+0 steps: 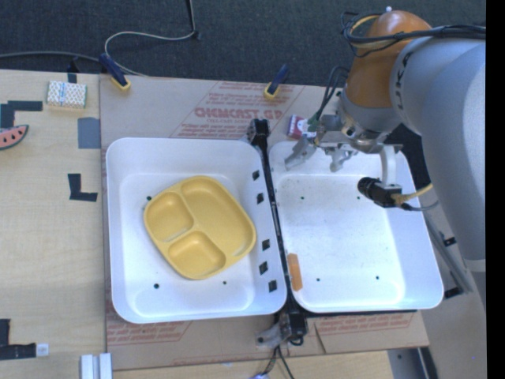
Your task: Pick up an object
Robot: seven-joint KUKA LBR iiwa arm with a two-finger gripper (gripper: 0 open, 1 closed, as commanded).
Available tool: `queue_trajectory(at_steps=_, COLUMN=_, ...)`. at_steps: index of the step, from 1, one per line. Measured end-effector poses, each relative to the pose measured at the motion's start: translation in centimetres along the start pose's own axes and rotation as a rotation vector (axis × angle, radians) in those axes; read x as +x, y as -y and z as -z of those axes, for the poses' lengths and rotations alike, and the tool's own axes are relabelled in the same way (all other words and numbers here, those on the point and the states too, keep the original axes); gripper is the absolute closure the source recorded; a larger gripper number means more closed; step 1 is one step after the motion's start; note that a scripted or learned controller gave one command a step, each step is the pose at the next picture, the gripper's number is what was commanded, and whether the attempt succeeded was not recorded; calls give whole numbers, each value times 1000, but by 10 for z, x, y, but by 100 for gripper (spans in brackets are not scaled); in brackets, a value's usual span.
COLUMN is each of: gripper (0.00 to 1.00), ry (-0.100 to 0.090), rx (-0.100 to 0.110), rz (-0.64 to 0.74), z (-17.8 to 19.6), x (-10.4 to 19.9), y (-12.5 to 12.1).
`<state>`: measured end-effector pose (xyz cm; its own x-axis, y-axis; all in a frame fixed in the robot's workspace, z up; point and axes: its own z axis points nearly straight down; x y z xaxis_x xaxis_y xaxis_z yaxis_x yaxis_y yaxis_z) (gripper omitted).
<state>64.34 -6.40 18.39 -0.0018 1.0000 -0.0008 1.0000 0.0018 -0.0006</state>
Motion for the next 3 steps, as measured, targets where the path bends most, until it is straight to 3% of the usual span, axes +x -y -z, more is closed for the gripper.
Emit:
queue_trajectory(at_steps=1, gripper=0, ry=2, rx=-2, rz=-1, z=-99, x=-33, y=-23)
queue_trajectory(at_steps=2, gripper=100, ry=3, rx=-1, rz=1, z=-89, x=-33, y=-23)
queue_trajectory(at_steps=3, gripper=100, ry=4, rx=0, rz=2, z=-79, x=-33, y=-22)
